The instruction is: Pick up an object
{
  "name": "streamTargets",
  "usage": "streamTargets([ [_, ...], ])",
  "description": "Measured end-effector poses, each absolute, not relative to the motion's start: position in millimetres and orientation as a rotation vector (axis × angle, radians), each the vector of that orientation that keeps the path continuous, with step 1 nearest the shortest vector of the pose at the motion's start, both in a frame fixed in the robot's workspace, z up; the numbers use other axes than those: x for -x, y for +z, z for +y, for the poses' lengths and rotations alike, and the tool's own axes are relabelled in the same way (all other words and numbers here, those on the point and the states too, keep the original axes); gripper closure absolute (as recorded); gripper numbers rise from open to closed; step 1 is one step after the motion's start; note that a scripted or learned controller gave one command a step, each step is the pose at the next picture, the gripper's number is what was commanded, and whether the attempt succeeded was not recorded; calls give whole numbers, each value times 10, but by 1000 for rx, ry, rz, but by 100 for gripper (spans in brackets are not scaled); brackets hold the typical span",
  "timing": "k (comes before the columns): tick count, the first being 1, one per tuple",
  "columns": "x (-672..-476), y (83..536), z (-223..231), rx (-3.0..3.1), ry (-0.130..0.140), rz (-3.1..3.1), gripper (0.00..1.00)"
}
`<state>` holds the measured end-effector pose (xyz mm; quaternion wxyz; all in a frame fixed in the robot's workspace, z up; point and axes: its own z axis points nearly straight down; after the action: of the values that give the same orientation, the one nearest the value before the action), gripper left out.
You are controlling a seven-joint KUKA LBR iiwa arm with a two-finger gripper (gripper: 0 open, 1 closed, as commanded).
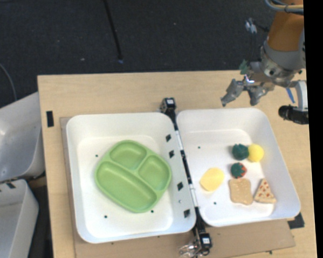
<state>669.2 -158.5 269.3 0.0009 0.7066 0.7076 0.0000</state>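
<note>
The tool (pixel 245 93) hangs over the table's far right corner, just outside the far rim of the right bin (pixel 278 133). Its two fingers are spread apart, and nothing sits between them.

No pick has been made yet, judging from how things lie. All the loose things are in the right bin, gathered toward its near right part: a dark green piece (pixel 239 151) touching or just beside a yellow ball (pixel 255 152), a red-and-green piece (pixel 238 170) below them, a pale yellow disc (pixel 211 179) toward the bin's middle, a toast slice (pixel 240 192) and a pizza wedge (pixel 264 192) nearest the near rim. The left bin (pixel 81 151) bears a green divided tray (pixel 132 176).

The relation that matters: every candidate lies toward the table's near edge from the tool, roughly straight in from where it hangs, and lower down. The dark green piece and the yellow ball are closest to it; the toast and pizza are farthest. I judge the next move needs a travel in over the far rim, then a descent.

The green piece and ball sit so close together that spread fingers may catch both or nudge one away. The disc stands well apart from its neighbours and looks the cleaner target, though flat things like toast may be hard to pinch.
</note>
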Motion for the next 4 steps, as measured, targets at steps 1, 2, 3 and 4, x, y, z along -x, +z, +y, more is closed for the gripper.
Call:
streamTargets([
  [1,-6645,2117,-1516,-2221,-5,2224,0],
  [2,-6742,1622,-1544,-2217,-4,2225,0],
  [3,-6745,1199,-1521,-2216,-4,2227,0],
  [4,-6764,1347,-1533,-2209,1,2224,100],
])
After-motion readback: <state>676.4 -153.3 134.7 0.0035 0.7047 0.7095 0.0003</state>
